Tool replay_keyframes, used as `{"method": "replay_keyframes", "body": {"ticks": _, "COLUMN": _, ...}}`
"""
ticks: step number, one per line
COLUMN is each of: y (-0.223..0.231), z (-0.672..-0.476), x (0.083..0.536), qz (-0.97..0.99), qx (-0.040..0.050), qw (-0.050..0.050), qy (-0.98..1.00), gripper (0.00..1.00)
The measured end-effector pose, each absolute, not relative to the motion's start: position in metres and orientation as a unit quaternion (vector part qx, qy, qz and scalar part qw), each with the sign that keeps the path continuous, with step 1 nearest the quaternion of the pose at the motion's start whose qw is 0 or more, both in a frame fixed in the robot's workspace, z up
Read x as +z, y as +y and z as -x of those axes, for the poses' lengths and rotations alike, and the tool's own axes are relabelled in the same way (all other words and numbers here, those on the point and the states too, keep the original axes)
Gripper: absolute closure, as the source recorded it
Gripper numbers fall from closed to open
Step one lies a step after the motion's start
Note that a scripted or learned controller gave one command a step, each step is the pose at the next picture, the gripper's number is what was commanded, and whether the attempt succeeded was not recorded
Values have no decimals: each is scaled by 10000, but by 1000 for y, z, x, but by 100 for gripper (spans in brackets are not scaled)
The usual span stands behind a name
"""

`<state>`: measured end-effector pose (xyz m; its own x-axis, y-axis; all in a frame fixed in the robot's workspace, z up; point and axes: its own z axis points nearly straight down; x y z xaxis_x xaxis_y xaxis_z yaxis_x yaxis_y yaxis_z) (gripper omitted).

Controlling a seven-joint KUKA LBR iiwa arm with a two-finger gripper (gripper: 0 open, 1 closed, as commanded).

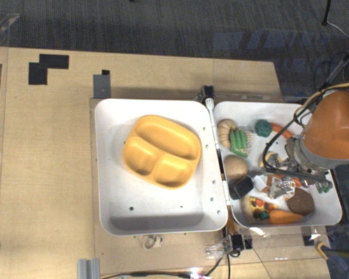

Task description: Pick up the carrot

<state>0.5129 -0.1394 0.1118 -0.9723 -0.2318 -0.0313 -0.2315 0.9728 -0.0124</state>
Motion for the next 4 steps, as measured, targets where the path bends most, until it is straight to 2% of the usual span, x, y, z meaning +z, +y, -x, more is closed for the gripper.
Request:
{"method": "replay_keyframes", "body": {"ticks": 1, "y": -139, "z": -513, "x": 112, "qz": 1164, "qx": -41, "qw": 159, "qy": 9931, "gripper": 0}}
{"method": "replay_keyframes", "body": {"ticks": 2, "y": -93, "z": -519, "x": 97, "qz": 2332, "qx": -83, "qw": 123, "qy": 9723, "gripper": 0}}
{"method": "replay_keyframes", "body": {"ticks": 3, "y": -112, "z": -554, "x": 89, "qz": 1206, "qx": -10, "qw": 72, "qy": 9927, "gripper": 0}}
{"method": "replay_keyframes", "body": {"ticks": 4, "y": -173, "z": -550, "x": 102, "qz": 601, "qx": -14, "qw": 57, "qy": 9982, "gripper": 0}}
